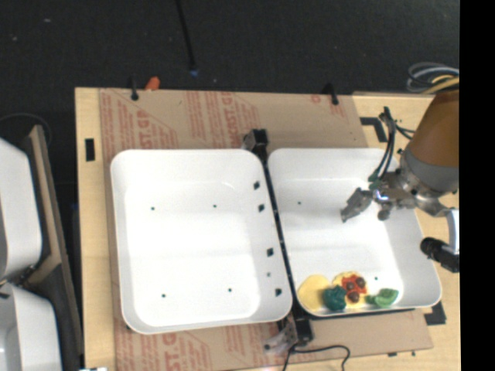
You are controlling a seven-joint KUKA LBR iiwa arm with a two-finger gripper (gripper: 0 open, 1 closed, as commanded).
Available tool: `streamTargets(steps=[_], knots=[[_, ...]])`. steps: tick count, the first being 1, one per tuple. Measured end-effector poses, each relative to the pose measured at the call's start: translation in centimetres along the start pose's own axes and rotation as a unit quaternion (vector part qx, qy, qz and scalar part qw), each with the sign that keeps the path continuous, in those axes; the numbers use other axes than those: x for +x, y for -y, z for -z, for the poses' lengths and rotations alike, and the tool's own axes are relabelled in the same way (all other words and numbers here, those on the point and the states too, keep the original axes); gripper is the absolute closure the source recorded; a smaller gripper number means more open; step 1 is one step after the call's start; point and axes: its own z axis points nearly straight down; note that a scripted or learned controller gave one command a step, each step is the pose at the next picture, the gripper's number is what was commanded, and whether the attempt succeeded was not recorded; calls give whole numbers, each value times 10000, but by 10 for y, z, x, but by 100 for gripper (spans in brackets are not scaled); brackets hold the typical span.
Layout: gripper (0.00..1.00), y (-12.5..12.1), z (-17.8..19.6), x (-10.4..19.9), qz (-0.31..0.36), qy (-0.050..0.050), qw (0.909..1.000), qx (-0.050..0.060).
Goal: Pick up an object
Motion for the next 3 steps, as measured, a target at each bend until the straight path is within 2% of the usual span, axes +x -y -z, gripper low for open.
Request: streamTargets(steps=[1,2,3], knots=[[0,-3,-60,5,1,-2,10000,9],[0,-3,-97,5,0,2,10000,-2],[100,-4,-85,4,-8,6,10000,-23]])
